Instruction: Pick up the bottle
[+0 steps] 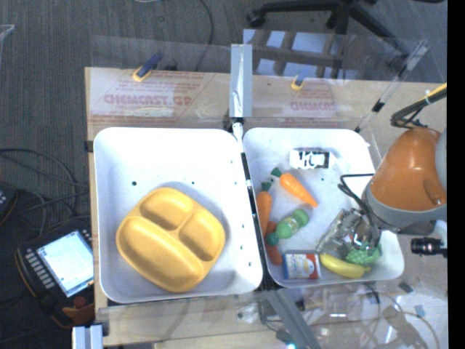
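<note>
1. Arm (410,173): cut off by the right picture edge.
2. Gripper (354,233): finger position blurred, indeterminate.
3. Green item (363,254): partly hidden beneath the gripper; identity indeterminate.
4. Small can (301,265), near right bin (334,138) wall: label unreadable.

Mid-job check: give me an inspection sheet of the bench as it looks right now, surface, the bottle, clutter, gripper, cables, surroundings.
Surface: two white bins side by side, left bin and right bin, on a bench.
Job's things: green bottle lying tilted in the right bin, apart from the gripper.
Clutter: yellow divided tray in the left bin; in the right bin, carrots, banana, small can, green item, black-and-white card.
Grippers: gripper low over the right bin's near right corner, by the banana; finger state unclear.
Cables: loose cable on the floor beyond the bench.
Surroundings: office chair base, handheld screen device at left.
</note>
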You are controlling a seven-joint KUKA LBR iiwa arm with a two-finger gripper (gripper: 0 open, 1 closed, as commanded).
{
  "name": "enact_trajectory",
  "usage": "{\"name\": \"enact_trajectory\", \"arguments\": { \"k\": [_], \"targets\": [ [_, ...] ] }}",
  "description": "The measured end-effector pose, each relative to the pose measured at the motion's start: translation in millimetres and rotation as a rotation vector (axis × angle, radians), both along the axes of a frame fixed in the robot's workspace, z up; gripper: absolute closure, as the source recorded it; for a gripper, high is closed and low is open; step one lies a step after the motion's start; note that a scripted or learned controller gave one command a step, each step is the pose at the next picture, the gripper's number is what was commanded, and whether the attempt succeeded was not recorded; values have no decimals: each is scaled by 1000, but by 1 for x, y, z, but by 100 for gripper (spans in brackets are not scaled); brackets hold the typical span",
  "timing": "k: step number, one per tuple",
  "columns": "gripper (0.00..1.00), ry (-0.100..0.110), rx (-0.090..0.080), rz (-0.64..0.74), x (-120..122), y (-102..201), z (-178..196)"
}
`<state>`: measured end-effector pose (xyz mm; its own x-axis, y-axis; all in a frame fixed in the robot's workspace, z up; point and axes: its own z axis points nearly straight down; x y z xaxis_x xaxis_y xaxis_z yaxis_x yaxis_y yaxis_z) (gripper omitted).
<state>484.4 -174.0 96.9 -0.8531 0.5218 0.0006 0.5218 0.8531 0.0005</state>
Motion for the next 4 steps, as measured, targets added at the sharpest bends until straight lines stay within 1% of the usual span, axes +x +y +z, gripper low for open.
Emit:
{"name": "enact_trajectory", "arguments": {
  "k": [1,2,3,4],
  "targets": [
    [100,-1,-1,222,0,2,24],
    [100,-2,1,189,5,-7,31],
    [100,-1,2,168,0,-23,18],
    [100,1,1,80,13,51,12]
  ]
}}
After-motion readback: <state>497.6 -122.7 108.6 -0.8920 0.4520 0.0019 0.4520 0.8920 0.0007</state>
